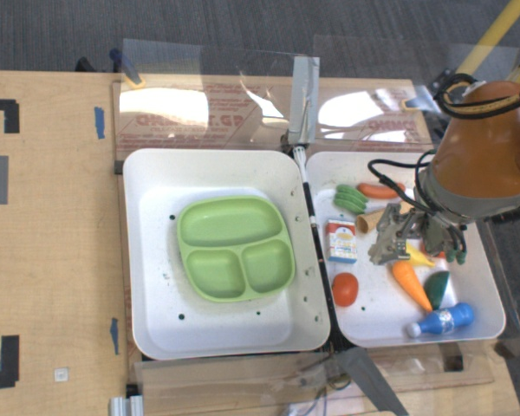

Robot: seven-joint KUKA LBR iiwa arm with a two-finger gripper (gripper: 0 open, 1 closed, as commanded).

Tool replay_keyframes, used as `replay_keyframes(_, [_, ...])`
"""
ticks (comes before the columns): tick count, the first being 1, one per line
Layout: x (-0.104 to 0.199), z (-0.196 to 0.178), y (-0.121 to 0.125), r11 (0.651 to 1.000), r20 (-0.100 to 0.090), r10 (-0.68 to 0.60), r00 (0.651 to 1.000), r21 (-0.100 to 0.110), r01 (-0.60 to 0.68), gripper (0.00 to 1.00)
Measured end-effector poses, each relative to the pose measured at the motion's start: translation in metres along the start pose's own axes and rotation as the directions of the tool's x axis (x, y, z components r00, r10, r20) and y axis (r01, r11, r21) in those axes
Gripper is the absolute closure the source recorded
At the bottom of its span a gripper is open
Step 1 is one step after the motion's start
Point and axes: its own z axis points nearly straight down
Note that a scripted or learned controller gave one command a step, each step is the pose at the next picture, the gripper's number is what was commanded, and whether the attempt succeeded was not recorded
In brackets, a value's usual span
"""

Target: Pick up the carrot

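- Camera view: carrot [412, 284] lies loose in the right bin [490, 315], between blue bottle [442, 321] and gripper [397, 243].
- Gripper hovers just above the carrot's top, positioned for descent; nothing visibly held, opening cannot be told.

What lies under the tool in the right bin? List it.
Under the tool the carrot pokes out toward the blue bottle, with a yellow piece beside it. Anything beneath the arm is covered.
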Motion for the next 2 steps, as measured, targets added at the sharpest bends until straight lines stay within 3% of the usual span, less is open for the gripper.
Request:
replay_keyframes(1, [0.0344, 0.0929, -0.0568, 0.994, -0.006, -0.109, 0.994, 0.000, 0.109, 1.00])
replay_keyframes(2, [0.0349, 0.0935, -0.0569, 0.994, -0.008, -0.109, 0.994, 0.000, 0.109, 0.00])
